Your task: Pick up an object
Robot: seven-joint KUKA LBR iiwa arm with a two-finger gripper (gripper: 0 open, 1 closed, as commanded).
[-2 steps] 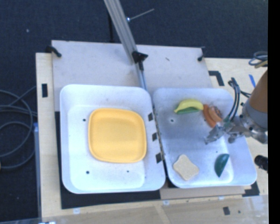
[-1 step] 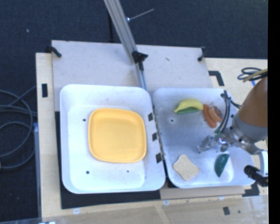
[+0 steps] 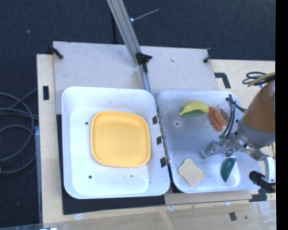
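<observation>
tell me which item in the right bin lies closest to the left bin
The tan bread-shaped piece, at the right bin's near-left corner. The banana, orange item and green item lie farther right.

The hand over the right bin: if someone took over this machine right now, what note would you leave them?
Hand: low in the right bin, over bare floor, holding nothing that I can see.
Things in the right bin: banana and orange piece at the far side, bread slice and green piece at the near side.
Left bin: yellow plate.
Done: nothing lifted.
Left: grasp and raise one object.
</observation>
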